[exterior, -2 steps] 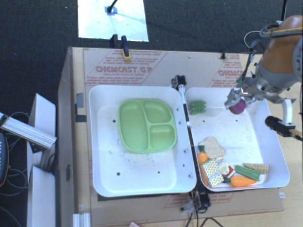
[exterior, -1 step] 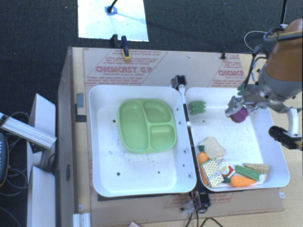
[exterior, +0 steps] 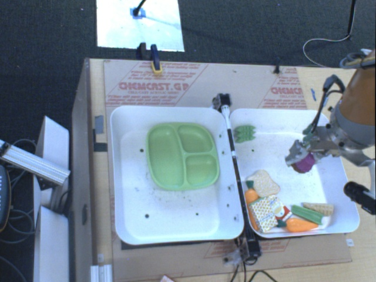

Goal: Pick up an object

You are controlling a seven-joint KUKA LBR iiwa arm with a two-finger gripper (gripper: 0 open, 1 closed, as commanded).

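Nearest the camera, both white bins (exterior: 126, 228) sat side by side; the left one held a green divided plate (exterior: 182, 156). Toys crowded the right bin's near-left corner: bread slice (exterior: 265, 184), patterned packet (exterior: 265, 211), carrot (exterior: 301, 224). Over the right side, the gripper (exterior: 301, 157) pinched a small purple object (exterior: 304, 164) above the floor. That grip looked shallow, so it might slip out.

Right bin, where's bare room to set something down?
In the right bin: bare floor between the green toy at its top left and the gripper, and the far strip behind them. Crowded along the near edge, around the bread slice and carrot.
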